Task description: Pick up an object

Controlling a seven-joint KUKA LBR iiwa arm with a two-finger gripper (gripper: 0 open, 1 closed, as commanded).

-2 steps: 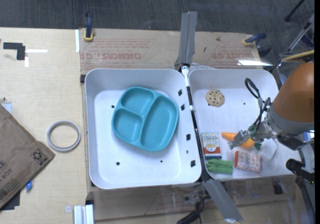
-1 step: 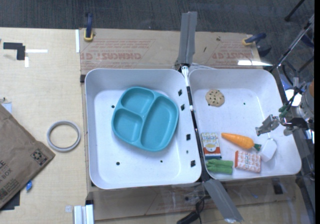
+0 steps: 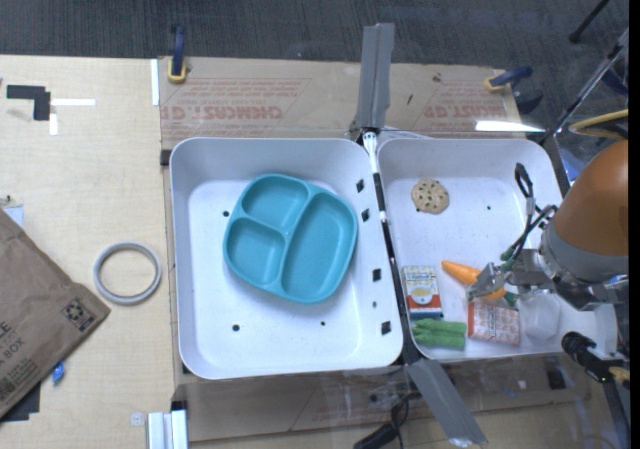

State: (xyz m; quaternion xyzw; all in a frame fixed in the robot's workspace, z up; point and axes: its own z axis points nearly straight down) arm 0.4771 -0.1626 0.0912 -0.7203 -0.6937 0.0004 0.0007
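In the right bin point(image 3: 470, 159) lie a chocolate-chip cookie point(image 3: 430, 196), an orange carrot point(image 3: 457, 271), a small white and orange carton point(image 3: 421, 290), a green pea pod point(image 3: 440, 334) and a red and white packet point(image 3: 495, 323). My gripper point(image 3: 491, 285) is low over the bin's front right part. It sits at the carrot's right end, just above the packet. The wrist hides part of what lies under it.
A blue divided plate point(image 3: 290, 237) lies in the left bin point(image 3: 190, 267). On the bench to the left are a tape ring point(image 3: 127, 271) and a brown cardboard box point(image 3: 35, 317). A grey divider post point(image 3: 376, 72) stands behind the bins.
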